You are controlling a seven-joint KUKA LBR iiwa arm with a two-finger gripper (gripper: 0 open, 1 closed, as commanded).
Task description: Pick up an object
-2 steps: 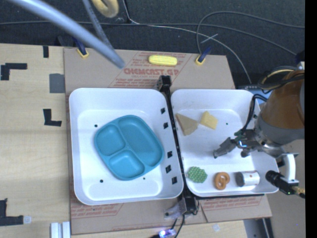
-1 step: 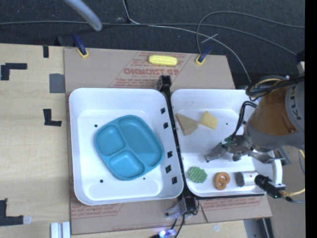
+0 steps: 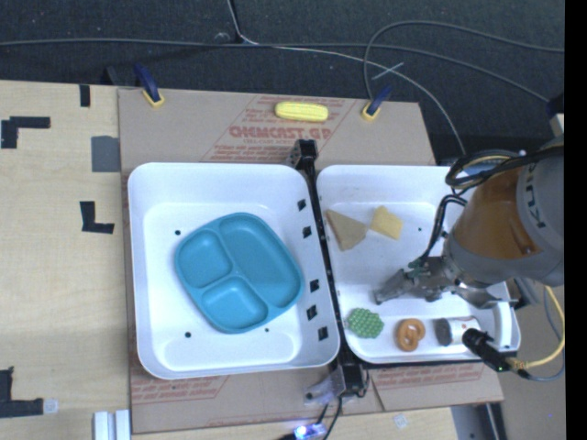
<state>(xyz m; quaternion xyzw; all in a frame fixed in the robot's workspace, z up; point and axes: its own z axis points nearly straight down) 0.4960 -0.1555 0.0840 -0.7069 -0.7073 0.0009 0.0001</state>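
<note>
The gripper (image 3: 390, 291) hangs in the right bin (image 3: 415, 178), just above the green ball (image 3: 365, 322); its grip cannot be told.

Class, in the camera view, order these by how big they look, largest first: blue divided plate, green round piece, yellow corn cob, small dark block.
1. blue divided plate
2. yellow corn cob
3. green round piece, close to the corn cob
4. small dark block

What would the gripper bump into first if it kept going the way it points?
The gripper points left and slightly down across the right bin. Straight on, it would probably meet the green ball or just pass above it to the divider; its height is unclear.
</note>
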